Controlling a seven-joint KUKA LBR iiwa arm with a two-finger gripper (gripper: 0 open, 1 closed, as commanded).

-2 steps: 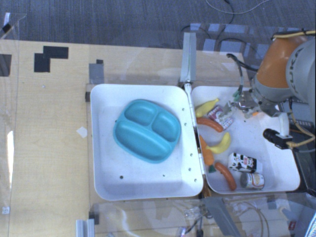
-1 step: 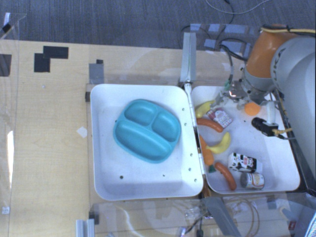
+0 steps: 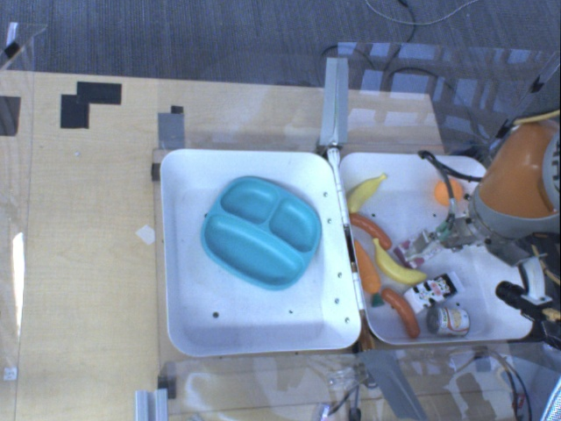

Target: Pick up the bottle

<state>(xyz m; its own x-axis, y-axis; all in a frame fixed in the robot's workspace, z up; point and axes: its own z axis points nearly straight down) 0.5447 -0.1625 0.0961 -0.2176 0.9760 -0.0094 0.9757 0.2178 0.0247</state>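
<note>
Pale wooden desk (image 3: 88, 235) carrying two white bins side by side, grey carpet behind. Small white-and-black bottle (image 3: 436, 288) lying low in the right bin (image 3: 491, 327), just beside a tin can (image 3: 449, 320) and a red sausage (image 3: 401, 310), just below a yellow banana (image 3: 396, 267). Hand (image 3: 429, 242) poised above the bottle, apart from it, next to a purple scrap (image 3: 408, 254); open or closed, cannot tell. Farther off, a carrot (image 3: 368, 270) and an orange ball (image 3: 447, 190). Over in the left bin (image 3: 184, 323), a blue divided plate (image 3: 261, 231).

Arm (image 3: 524, 178) cut off at right edge; gripper (image 3: 436, 239) too small & blurry to read, orange ball (image 3: 445, 190) partly hidden behind it.
</note>
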